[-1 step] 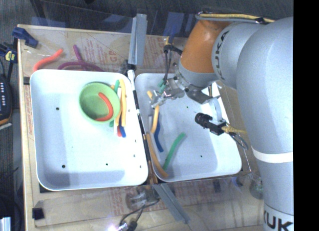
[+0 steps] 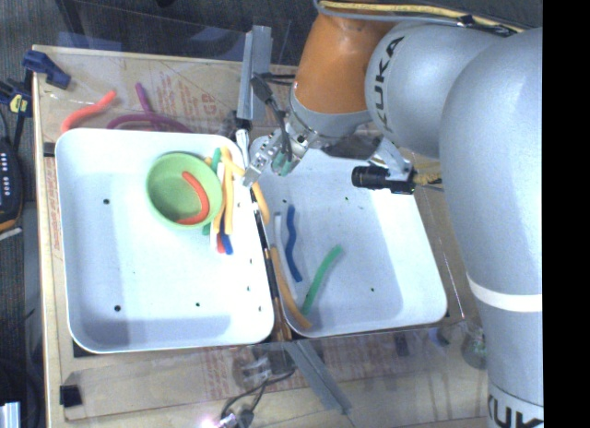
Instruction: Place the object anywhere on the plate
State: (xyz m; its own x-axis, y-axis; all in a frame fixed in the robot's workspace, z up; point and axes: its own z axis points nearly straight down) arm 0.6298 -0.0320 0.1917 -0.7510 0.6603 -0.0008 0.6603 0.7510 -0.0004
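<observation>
Right now the gripper (image 2: 261, 160) is hovering at the seam between the two bins, just off the right rim of the green plate (image 2: 170, 197); whether it is gripping anything I cannot tell, since the metal tip is blurring into the clutter beneath it. Directly below and to its left, a cluster of thin strips is lying against the plate's right edge: a yellow strip (image 2: 227, 197), with green, orange and blue pieces bunched alongside it. The yellow strip is the likeliest task object, though that is a judgement. Its long axis is running nearly top to bottom in the camera view, its upper end pointing toward the gripper and its lower end toward the near wall of the left bin (image 2: 111, 306). A red strip (image 2: 195, 197) is already curling inside the plate.

The step in hand is looking like the carry or release at the plate's edge. The next move is calling for a short shift leftward over the plate's hollow before letting go, so the strip is landing on the plate, not beside it.

Further out, the right bin (image 2: 387, 260) is holding a blue strip (image 2: 291, 243) and a green strip (image 2: 319, 279).
</observation>
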